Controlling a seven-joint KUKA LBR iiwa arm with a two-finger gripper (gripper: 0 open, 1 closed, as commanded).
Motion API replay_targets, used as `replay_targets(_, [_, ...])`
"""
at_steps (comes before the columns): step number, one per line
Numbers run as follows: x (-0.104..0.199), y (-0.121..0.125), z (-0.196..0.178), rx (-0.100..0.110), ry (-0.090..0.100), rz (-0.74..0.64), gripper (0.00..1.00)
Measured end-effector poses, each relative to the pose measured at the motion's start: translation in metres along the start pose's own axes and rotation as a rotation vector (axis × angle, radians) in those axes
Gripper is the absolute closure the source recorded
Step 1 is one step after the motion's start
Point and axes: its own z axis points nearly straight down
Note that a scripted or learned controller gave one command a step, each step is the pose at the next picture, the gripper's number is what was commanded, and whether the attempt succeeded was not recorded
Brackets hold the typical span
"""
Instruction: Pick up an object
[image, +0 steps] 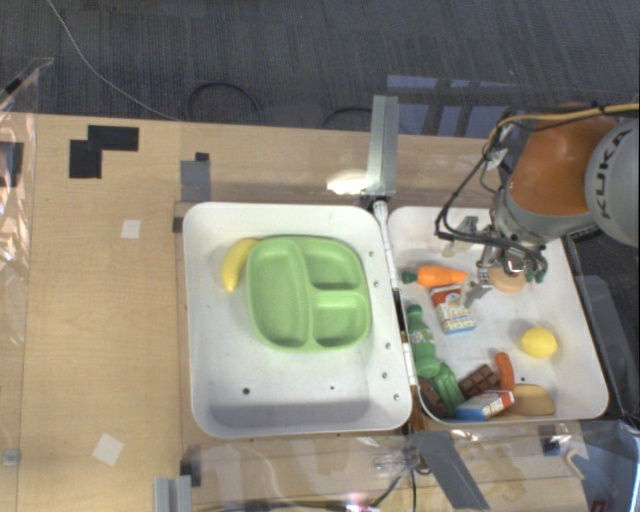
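We look down on a pale wood counter (100, 330) carrying two shallow white bins side by side. The left bin (230, 390) holds a green divided plate (305, 292), w/ a yellow banana (235, 262) touching the plate's left rim. The grey arm (560, 170), orange band above the wrist, reaches in from the right and hangs over the upper part of the right bin (590, 330). Its gripper (482, 285) points down beside a small packet (455, 310) printed in red, white and blue; whether the fingers are spread or closed we cannot tell from here, and we see nothing between them. Just left of the gripper lies an orange carrot (440, 276); just right of it, approx. under the wrist, a tan round item (508, 282). Near the bin's right wall sits a yellow lemon (539, 343), well apart from the rest. Along the left wall a green bottle (418, 335) lies lengthwise. At the bin's near end we see a cluster: a brown chocolate bar (478, 380), a red sausage-like piece (504, 369), a tan potato-like lump (532, 401) and a small red-and-white box (488, 407), all touching or nearly so. Every item rests on the bin floor.
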Motion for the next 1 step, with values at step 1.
replay_targets(1, [-0.0096,0.0424,0.0043,0.001,-0.007,-0.003,0.0])
